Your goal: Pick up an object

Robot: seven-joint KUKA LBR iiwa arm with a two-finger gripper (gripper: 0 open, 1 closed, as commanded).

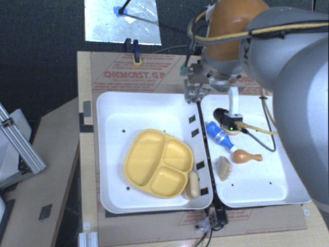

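My gripper [194, 93] hangs over the far end of the divider between the two bins, with nothing visibly in it. A blue bottle [219, 135] lies in the right bin just right of the divider, in front of the gripper. An orange drumstick-shaped toy [247, 157] and a beige lump [224, 168] lie nearer the front of that bin. In the left bin rests a yellow compartment plate [157, 161], with a tan bread-like piece [192, 184] against its right front corner.
The left bin [115, 112] and right bin [267, 187] share a dark divider [204, 148]. The grey arm [293, 50] covers the right bin's far right part. A cardboard sheet [139, 71] lies behind the bins.
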